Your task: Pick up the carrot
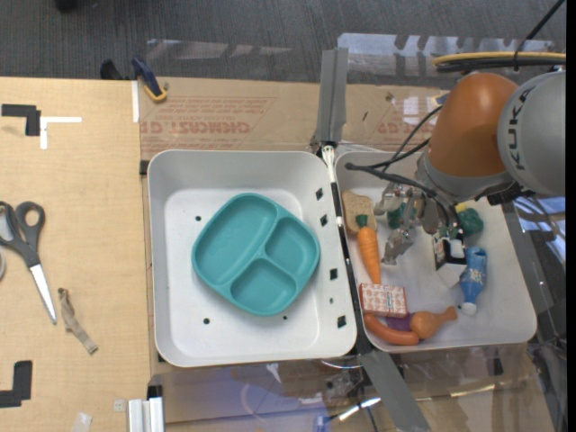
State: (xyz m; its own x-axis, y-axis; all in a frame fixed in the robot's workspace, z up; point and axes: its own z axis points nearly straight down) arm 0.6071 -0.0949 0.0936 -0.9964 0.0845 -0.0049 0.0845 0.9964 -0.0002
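My claw (396,235) hung over the right-hand shallow white bin (513,318), and the slim orange carrot with its green top (368,250) lay just off at my nine o'clock, close by but nothing of it between my fingers. Were those fingers spread or pressed together? I could not tell (too much metal and cable tangled there under my orange band). The carrot ran lengthwise along the bin's left wall, green end toward twelve. At the carrot's twelve o'clock sat a tan slice of toy bread (357,211). At its six, a small red-and-white patterned box (382,299), and beyond that a reddish toy sausage (391,331) touching an orange-brown toy drumstick (433,321). At my four o'clock stood a blue-and-white plastic bottle (472,278). Over in the left-hand white bin (171,268) rested a teal plastic plate with three compartments (256,253).
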